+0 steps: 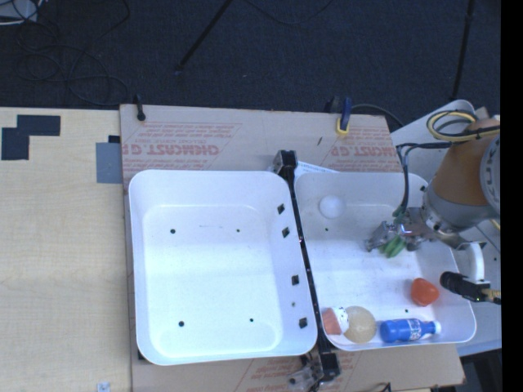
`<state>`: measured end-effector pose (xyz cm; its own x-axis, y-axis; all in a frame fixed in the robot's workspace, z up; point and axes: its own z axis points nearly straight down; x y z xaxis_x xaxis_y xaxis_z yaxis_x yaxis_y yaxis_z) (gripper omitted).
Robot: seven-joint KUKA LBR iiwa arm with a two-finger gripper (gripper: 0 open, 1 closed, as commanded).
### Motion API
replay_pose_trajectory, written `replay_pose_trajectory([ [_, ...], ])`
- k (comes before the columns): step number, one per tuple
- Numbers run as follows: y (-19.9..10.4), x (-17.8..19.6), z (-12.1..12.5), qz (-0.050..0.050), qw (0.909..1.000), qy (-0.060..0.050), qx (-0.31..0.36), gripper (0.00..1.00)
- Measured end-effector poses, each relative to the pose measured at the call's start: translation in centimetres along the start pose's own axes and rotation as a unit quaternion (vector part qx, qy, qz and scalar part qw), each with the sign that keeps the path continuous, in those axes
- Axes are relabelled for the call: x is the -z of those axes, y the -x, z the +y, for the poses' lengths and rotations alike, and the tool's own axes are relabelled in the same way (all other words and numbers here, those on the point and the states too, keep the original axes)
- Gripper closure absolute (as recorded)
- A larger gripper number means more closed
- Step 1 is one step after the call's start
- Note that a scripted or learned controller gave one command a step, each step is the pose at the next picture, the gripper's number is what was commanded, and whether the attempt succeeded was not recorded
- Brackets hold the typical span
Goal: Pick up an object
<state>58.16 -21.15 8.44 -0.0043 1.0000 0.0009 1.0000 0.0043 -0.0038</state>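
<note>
Green object [395,247]: small, lying on the floor of the right bin [359,219] directly at the fingertips, partly covered by them. Likely the piece chosen for the pick. Its form cannot be made out.

Gripper [389,240]: low in the right bin, reaching in from the right under the orange band of the arm [462,182]. Metal fingers sit over and beside the green object and appear to touch it. Whether they are spread, closing or clamped cannot be told at this size, so no hold is recorded.

Step in hand, by judgement: the grasp itself, with the tool down at the object and no lift yet. The next move calls for the fingers to close squarely on the green object, then a straight rise clear of the bin wall; a glancing grip would likely let it slip out.

White ball [331,207]: beyond the fingertips toward the far left, apart from them.

Red object [423,291]: nearer the camera than the fingertips, to their right, apart.

Blue bottle [409,330]: lying along the near wall, well below the fingertips.

Round pale object [358,323]: beside the bottle, with a small orange piece [331,321] touching its left side.

Left bin [147,219]: across the divider, well left of the fingertips.
</note>
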Motion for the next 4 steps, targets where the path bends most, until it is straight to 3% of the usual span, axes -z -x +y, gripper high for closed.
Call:
replay_pose_trajectory([
  [1, 0.1, 1.3, 0.0, 0.0, 1.0, 0.0, -0.002, 1.0],
  [2, -5.8, 0.3, -5.2, 0.002, 1.0, -0.002, -0.001, 1.0],
  [3, -14.9, 10.9, -5.7, 0.002, 1.0, 0.005, 0.003, 1.0],
  [4, -20.4, 17.4, -10.6, 0.001, 1.0, 0.002, 0.001, 1.0],
])
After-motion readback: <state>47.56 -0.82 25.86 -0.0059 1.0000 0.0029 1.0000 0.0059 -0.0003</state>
